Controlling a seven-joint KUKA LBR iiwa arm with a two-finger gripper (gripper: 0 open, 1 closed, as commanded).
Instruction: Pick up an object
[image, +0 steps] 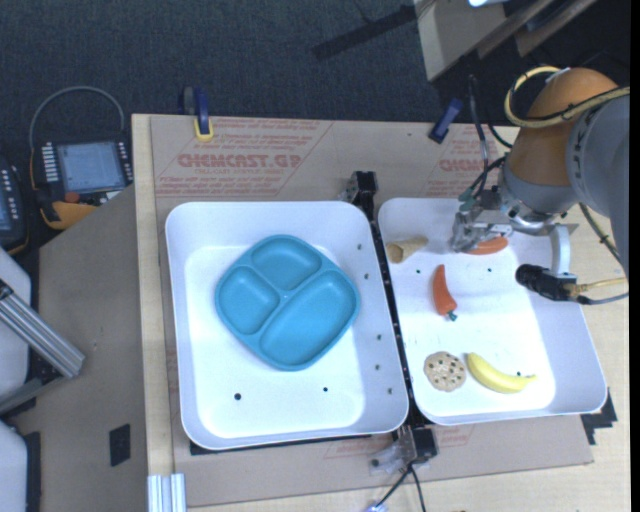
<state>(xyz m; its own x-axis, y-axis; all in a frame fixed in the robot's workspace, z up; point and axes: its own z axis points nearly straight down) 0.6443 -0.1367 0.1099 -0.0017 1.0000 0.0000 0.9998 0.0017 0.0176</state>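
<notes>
The grey arm with the orange band is reaching in from the right and bending down over the far end of the right shallow white bin (570, 395). Its gripper (472, 232) is sitting low at that end, directly beside a flat orange-red object (488, 245) that is peeking out from beneath it. Whether the gripper is released or clenched cannot be told from this angle, and nothing is visibly showing held in it.

In the same bin, a small tan cone-shaped piece (408, 247) is lying near the left wall, just left of the gripper. An orange carrot-shaped toy (443, 291) is lying lengthwise toward the middle, apart from the gripper. At the near end, a round speckled cookie (444, 371) is resting just beside a yellow banana (497, 374).

The left shallow white bin (200, 400) is holding a blue divided plastic plate (287, 301) with three compartments, sitting slightly turned near the centre.

Both bins are resting side by side on the brown cardboard-covered worktop (300, 150).
</notes>
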